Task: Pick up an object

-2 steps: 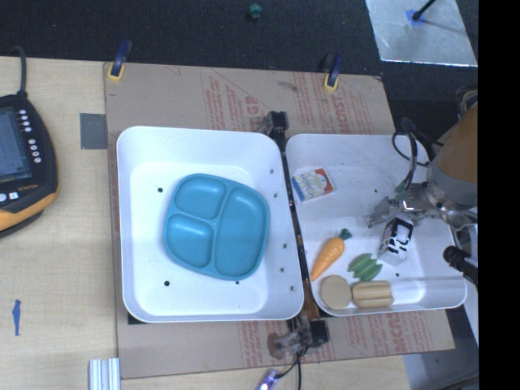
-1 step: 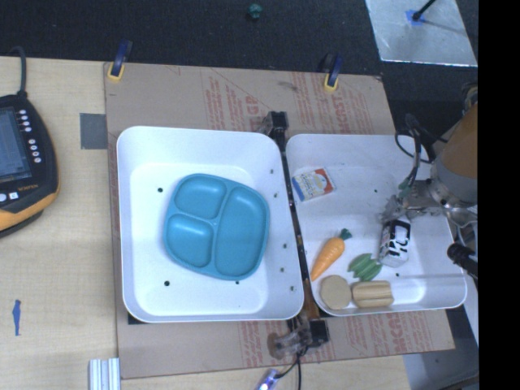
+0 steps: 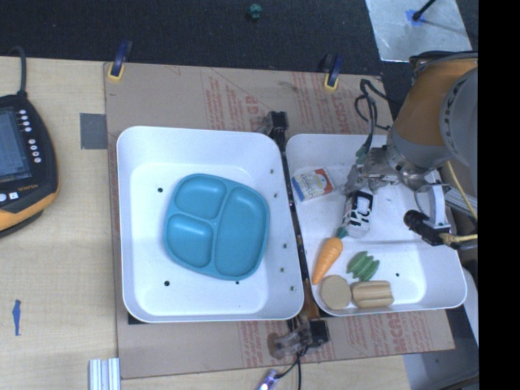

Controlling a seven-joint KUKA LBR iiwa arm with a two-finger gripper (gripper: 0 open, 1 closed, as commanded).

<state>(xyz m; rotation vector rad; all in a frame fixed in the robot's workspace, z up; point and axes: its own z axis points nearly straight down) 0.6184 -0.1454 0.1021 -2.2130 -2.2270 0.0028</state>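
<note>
Gripper [image 3: 360, 187] low over black-and-white toy [image 3: 357, 212], frame's right.
Grasp step; finger state unclear. Next: confirm hold, lift.

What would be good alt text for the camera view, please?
The pincer hangs over a black-and-white carton in the right bin, near a carrot. The left bin holds a blue divided plate.

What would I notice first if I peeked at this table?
Probably the big blue divided plate, lying alone in the left white bin. Next, the grey and orange robot arm reaching in from the right, its end effector right above a small black and white toy in the right bin. Near that bin's front sits an orange carrot.
</note>
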